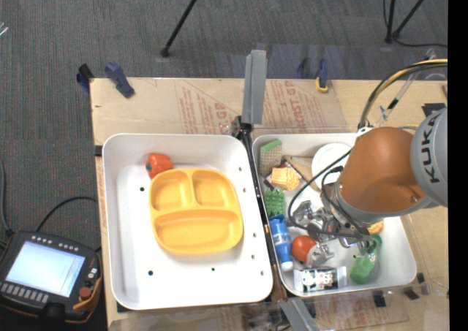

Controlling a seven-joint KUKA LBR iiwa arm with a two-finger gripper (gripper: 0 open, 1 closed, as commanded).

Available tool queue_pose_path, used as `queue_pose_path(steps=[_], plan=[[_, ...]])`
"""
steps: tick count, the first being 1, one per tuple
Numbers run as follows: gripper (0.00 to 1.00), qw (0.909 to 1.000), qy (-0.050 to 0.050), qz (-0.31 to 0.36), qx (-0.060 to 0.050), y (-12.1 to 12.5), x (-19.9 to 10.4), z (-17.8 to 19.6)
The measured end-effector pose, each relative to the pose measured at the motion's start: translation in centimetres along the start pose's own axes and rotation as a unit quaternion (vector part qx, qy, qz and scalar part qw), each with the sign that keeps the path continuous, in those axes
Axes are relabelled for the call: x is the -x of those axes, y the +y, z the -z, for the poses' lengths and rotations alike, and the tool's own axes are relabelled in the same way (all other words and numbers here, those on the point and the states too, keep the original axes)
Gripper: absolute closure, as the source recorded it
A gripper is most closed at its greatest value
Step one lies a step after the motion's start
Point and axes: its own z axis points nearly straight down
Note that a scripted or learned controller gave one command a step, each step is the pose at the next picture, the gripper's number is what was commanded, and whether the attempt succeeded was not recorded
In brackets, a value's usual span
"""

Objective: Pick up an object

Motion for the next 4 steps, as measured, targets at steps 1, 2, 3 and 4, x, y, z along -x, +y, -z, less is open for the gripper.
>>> queue_pose_path(steps=[1, 2, 3, 4], plan=[[0.00, 1.0000, 0.009, 0.000, 0.000, 0.1, 2.2, -0.4], [0.00, 0.9982, 0.011, 0.058, 0.000, -0.5, 3.4, -0.5], [0.00, 0.9989, 0.001, 0.046, 0.000, -0.5, 0.1, 0.0], [1.00, 0.9988, 0.005, 0.048, 0.003, -0.3, 0.1, 0.8]])
